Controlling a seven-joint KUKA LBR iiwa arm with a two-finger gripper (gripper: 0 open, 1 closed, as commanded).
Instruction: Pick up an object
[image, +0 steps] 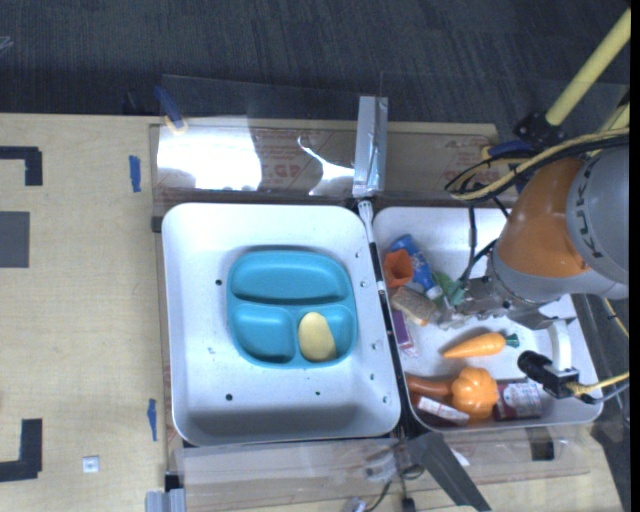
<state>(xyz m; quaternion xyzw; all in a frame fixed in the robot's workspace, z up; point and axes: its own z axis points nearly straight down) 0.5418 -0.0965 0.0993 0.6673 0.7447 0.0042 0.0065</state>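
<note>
My gripper (463, 303) hangs low in the right bin (570, 425), under the orange-banded wrist (540, 235). Just left of it lies a tan block (413, 304); whether they touch is unclear. Below the gripper lie an orange carrot (475, 346) and a small orange pumpkin (475, 391). An orange cup (398, 267) and a blue packet (417, 262) sit near the bin's upper left. The wrist hides how the gripper stands.
The left bin (190, 300) holds a blue divided plate (285, 290) with a yellow egg-shaped object (316, 336) in its lower right section. A small bottle (520, 401) and a brown bottle (427, 385) lie along the right bin's front. Cables hang at upper right.
</note>
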